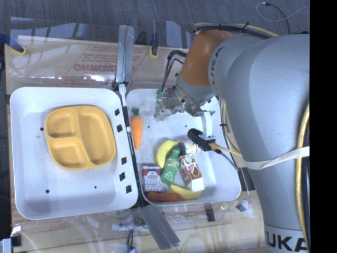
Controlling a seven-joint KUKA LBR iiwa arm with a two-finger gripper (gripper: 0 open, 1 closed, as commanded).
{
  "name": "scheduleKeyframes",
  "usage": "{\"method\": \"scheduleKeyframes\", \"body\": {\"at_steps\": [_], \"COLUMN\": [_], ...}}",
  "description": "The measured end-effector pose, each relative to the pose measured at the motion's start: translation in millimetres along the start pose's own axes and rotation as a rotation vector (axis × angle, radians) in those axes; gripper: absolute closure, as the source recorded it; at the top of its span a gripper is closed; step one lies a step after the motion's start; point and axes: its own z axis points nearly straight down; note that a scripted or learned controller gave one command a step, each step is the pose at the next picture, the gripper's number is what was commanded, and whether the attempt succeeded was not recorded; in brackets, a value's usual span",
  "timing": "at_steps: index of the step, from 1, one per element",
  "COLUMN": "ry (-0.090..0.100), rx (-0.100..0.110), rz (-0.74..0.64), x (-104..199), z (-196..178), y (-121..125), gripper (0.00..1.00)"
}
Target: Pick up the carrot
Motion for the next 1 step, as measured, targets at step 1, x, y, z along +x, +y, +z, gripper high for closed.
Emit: {"method": "scheduleKeyframes", "body": {"at_steps": [1], "ry": [-0.002], "rx": [-0.005], "rz": [-0.182], "x": [24.1], "z": [-69.8], "y": [-18.1], "gripper": [1.00]}}
